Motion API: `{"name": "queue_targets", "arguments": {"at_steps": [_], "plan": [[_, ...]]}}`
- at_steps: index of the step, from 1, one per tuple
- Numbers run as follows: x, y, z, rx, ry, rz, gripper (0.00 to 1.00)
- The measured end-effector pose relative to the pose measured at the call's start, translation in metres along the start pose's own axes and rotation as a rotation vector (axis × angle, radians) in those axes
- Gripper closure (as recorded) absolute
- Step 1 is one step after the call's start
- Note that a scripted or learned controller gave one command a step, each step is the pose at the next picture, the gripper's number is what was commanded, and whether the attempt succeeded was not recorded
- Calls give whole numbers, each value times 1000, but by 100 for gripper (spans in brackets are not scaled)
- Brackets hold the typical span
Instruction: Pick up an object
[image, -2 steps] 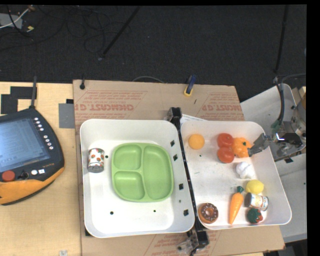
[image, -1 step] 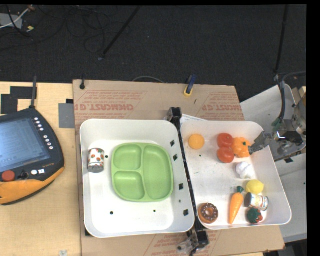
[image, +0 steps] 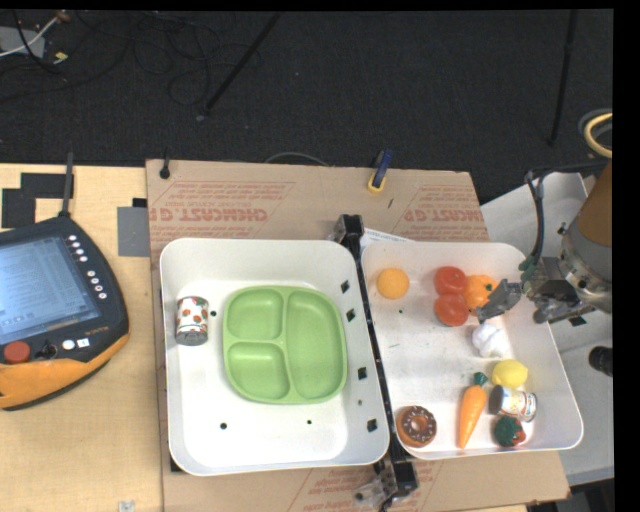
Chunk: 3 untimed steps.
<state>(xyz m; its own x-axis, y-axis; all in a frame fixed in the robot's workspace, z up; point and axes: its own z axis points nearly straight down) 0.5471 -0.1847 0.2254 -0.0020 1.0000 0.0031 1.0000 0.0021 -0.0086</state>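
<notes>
Hovering at the right bin's (image: 560, 440) far edge, our gripper (image: 520, 297) sits low over the cluster of toy food, and we judge the step in hand to be the approach: nothing is lifted yet. Whether the fingers are spread or closed we cannot tell; they read as a dark blur against the bin wall, with nothing visibly between them.

Candidate objects lie close by. A small orange piece (image: 480, 289) and two red tomatoes (image: 450, 295) are just beside the gripper, a white lump (image: 489, 340) a little below it, then a lemon (image: 510, 374), a small can (image: 519, 404), a carrot (image: 470, 414) and a doughnut (image: 416, 425) nearer the front. An orange ball (image: 393, 284) rests apart, toward the divider.

We think the next move calls for settling on one item, centring over it and descending straight, since the tomatoes and orange piece touch one another and could be nudged aside.

Beneath both bins we see brown cardboard on a pale wooden surface (image: 70, 440). In the left bin (image: 200, 440) sit a green divided plate (image: 285, 343) and a little printed can (image: 192, 320). A teach pendant (image: 50, 300) lies at the left, and dark carpet with cables runs behind.
</notes>
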Motion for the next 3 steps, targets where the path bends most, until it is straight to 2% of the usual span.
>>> {"name": "queue_targets", "arguments": {"at_steps": [1,3], "plan": [[10,-4,50,0,1,2,0],[5,-3,140,-3,-1,-1,0]]}}
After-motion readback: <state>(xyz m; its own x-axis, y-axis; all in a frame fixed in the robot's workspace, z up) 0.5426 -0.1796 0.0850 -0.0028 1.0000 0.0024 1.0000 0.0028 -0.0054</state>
